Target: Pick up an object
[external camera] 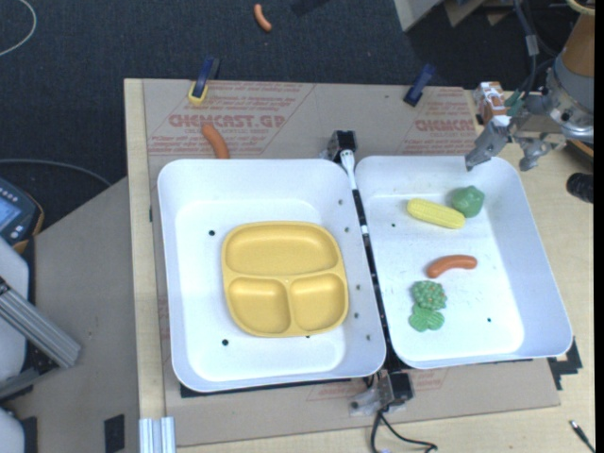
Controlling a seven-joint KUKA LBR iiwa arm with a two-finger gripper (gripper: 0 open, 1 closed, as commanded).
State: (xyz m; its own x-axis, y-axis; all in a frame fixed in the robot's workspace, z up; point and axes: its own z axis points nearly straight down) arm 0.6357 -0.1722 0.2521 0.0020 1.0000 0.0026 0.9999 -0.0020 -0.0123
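— Now, where is the gripper (503, 155) seen?
— Above the far edge of the right bin (543, 262), with its two fingers spread apart and nothing held between them.
— And what is laid in that bin?
— A yellow corn cob (435, 214) is found beside a green leafy piece (466, 200), both near the gripper. An orange sausage (451, 265) is set lower, and broccoli (427, 306) below it.
— And the left bin (184, 272)?
— A yellow divided plate (284, 277) is placed in it.
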